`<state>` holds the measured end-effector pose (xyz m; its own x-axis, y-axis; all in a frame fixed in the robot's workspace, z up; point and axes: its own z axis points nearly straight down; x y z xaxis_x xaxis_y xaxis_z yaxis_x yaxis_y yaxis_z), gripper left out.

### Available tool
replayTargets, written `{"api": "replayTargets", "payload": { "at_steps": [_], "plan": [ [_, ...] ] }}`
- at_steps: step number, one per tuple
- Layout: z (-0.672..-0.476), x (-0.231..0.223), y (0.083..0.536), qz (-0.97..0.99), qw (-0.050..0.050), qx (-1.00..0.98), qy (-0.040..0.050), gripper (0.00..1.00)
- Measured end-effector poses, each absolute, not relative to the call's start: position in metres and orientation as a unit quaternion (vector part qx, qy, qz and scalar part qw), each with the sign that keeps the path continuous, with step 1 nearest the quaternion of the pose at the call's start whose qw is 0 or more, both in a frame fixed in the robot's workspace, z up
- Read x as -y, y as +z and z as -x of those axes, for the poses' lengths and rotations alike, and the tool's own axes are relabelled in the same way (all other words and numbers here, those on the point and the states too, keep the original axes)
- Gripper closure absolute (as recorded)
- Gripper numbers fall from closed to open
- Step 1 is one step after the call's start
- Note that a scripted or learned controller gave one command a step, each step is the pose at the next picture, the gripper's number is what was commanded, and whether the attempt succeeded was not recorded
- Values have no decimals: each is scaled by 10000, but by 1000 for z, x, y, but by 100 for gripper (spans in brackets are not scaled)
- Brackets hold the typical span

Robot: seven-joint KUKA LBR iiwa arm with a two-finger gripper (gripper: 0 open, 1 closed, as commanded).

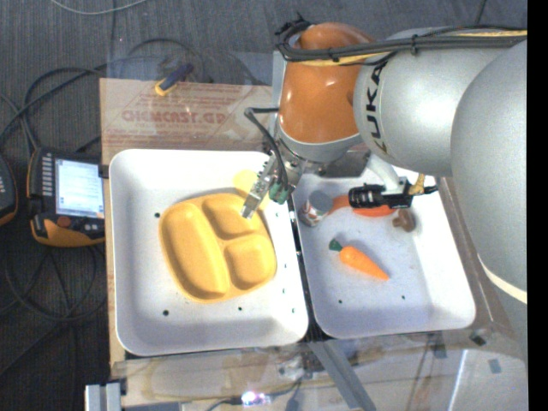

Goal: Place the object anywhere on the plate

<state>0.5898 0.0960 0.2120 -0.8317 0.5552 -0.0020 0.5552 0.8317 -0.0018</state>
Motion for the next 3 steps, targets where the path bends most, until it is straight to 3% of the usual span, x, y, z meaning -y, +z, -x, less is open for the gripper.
{"api": "replayTargets", "payload": {
  "at_steps": [1, 2, 3],
  "plan": [
    [-591, -87, 183, -2584, 3, -9660, -11, 100],
    [-612, -93, 184, -2842, 4, -9588, 5, 100],
    [-613, -105, 163, -1555, 5, -9878, -6, 100]
  ]
}}
